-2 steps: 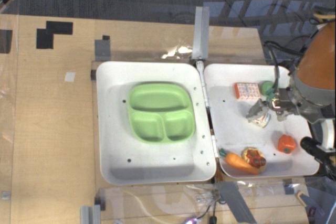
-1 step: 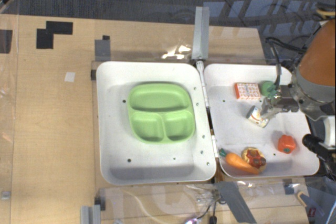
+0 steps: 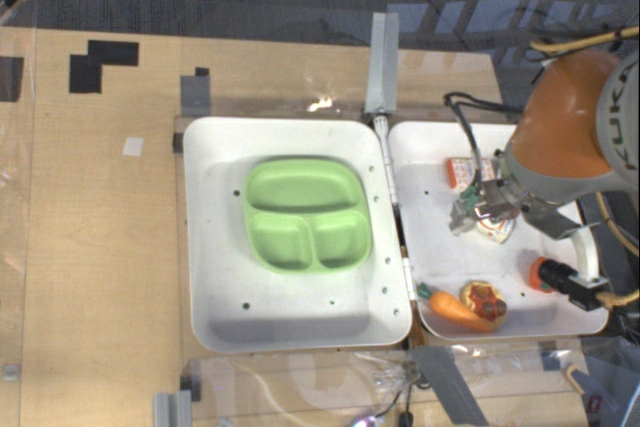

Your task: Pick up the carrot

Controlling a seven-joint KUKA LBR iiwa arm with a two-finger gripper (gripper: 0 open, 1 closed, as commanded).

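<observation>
Hovering over the middle of the right bin (image 3: 560,140), pincer (image 3: 483,212) shows as a tangle of metal under the grey wrist, so cannot tell whether wide or narrow; nothing clearly held. Needs lowering toward the carrot (image 3: 460,312), lying against the bin's near edge close to its near-left corner, touching a red-and-yellow toy (image 3: 483,296), so best gripped across the middle, clear of the rim. Hard to make out: a small packet (image 3: 459,173) partly behind cabling, far-left.

Arm (image 3: 585,115) cut off at right edge, hand (image 3: 484,211) finger state unclear (small, blurred)
</observation>
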